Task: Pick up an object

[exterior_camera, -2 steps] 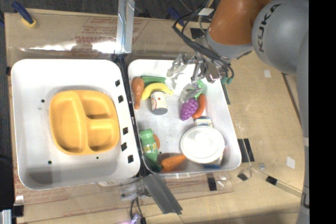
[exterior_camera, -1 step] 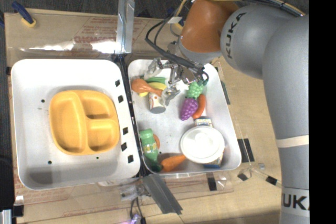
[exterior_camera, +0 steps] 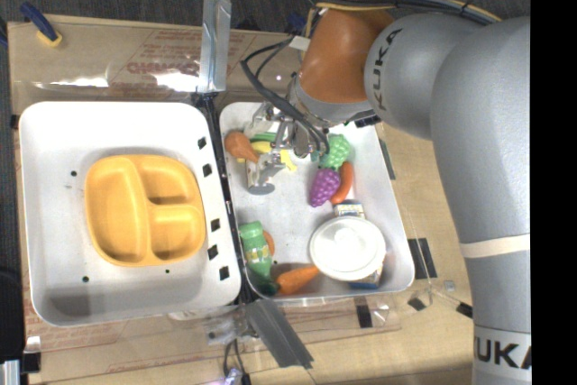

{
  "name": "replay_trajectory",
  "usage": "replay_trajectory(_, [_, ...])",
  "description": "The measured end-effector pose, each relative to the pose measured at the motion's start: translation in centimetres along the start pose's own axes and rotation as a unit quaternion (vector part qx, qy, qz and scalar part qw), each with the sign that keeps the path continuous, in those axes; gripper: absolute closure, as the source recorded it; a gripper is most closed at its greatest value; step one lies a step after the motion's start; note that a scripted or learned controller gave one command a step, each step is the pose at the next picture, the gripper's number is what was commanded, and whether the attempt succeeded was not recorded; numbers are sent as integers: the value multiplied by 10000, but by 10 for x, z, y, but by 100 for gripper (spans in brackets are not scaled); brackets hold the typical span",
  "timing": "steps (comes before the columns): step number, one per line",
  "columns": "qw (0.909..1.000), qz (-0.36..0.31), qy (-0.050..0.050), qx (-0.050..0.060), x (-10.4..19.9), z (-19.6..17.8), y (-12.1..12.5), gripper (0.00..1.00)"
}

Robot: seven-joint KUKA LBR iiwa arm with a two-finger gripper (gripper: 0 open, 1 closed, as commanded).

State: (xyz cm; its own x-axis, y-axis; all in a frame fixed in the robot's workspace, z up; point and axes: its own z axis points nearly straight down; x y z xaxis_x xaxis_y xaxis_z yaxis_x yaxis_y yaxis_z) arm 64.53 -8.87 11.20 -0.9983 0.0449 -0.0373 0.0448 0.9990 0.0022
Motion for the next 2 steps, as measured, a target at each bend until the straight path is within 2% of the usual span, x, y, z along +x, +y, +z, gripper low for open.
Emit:
replay_trajectory(1, [9962, 853, 162, 39, 11, 17, -103, 0])
replay_trajectory(2, [9909, 1333, 192, 30, 26, 19, -49, 0])
